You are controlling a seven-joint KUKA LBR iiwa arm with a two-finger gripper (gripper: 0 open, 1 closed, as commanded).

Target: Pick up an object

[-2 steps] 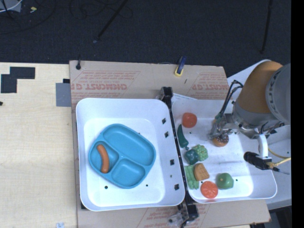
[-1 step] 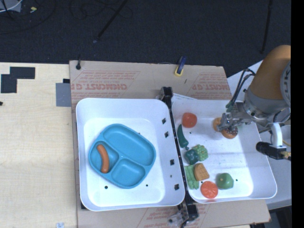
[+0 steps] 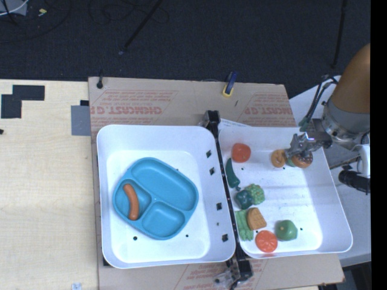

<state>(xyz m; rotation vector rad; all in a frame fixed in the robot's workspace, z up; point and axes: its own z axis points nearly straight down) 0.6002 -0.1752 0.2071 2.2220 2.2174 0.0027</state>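
A KUKA arm reaches in from the right over the right-hand bin [image 3: 338, 222], its gripper [image 3: 300, 151] lowered at the bin's far right end, directly over a small brownish-orange piece [image 3: 302, 161] — apparently toy food — with a second rounded orange-brown piece [image 3: 278, 158] lying just beside it to the left. From this slanted overhead angle it cannot be told whether the claw is released or clenched, nor whether anything sits in its grasp; the piece under it looks to rest on the bin floor.

The step in hand appears to be the approach or the closing on a target, judged from how low the gripper sits above that piece. The next move would call for a firm close around the piece and a straight lift clear of the bin wall, without nudging its neighbour.

The rest of the toy food lies well apart, along the bin's left side: a red tomato [image 3: 240, 152], a dark green pepper [image 3: 232, 173], a broccoli floret [image 3: 251, 195], an orange wedge [image 3: 256, 218], a second red tomato [image 3: 266, 241] and a green round fruit [image 3: 286, 229]. In the left bin [image 3: 115, 240] a blue divided plate [image 3: 156, 197] carries a sausage [image 3: 131, 200].
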